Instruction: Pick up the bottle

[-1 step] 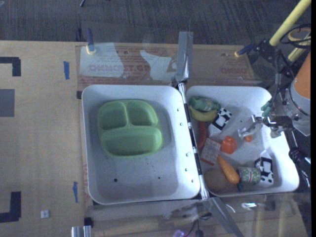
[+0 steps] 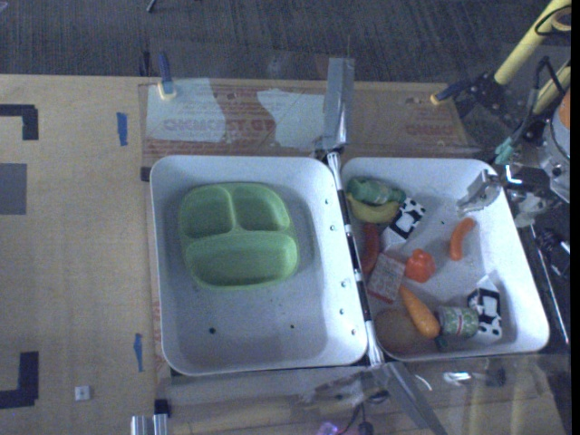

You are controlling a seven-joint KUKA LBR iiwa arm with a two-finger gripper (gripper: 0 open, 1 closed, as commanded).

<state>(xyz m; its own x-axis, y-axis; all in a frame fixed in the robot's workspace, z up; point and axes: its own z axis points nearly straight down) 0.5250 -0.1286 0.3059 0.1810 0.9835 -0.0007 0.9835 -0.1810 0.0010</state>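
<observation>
The bottle (image 2: 459, 322) is small with a greenish label and lies on its side near the front right corner of the right bin (image 2: 530, 284). A black-and-white patterned item (image 2: 488, 308) touches its right end, and an orange carrot (image 2: 419, 311) lies just to its left. My gripper (image 2: 477, 193) hangs over the bin's back right part, well behind the bottle and apart from it. A small orange sausage (image 2: 461, 237) lies just in front of the gripper.
The right bin also holds a banana (image 2: 372, 210) with a green item (image 2: 373, 189), a second black-and-white piece (image 2: 407, 217), a red pepper (image 2: 419, 265), a pink packet (image 2: 388, 276) and a brown potato (image 2: 394, 329). A green divided plate (image 2: 237, 234) sits in the left bin (image 2: 263, 333).
</observation>
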